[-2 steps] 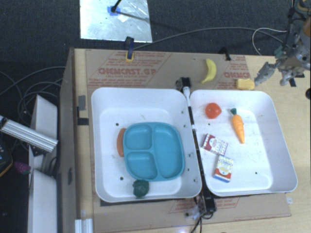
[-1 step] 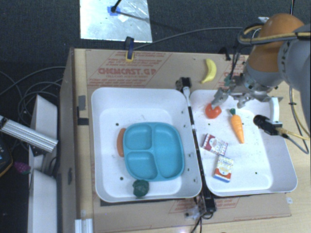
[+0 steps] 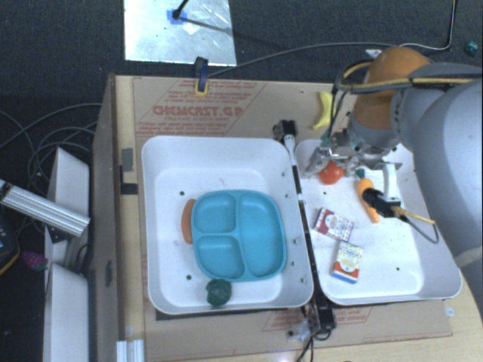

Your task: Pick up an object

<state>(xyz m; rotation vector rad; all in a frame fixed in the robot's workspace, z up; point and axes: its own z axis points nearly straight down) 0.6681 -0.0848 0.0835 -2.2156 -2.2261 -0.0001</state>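
My gripper hangs over the far left corner of the right bin. Directly under it, at its near side, lies a small red-orange round object, partly covered by the gripper. An orange carrot-like piece with a dark end lies just to the right. Toward the front of this bin are a red and white packet and a yellow and white carton. The grey arm with its orange band hides the bin's far right part.
The left bin holds a blue divided plate, an orange sausage-shaped piece at the plate's left edge and a green lump at the front. A yellow banana lies on the board behind the right bin.
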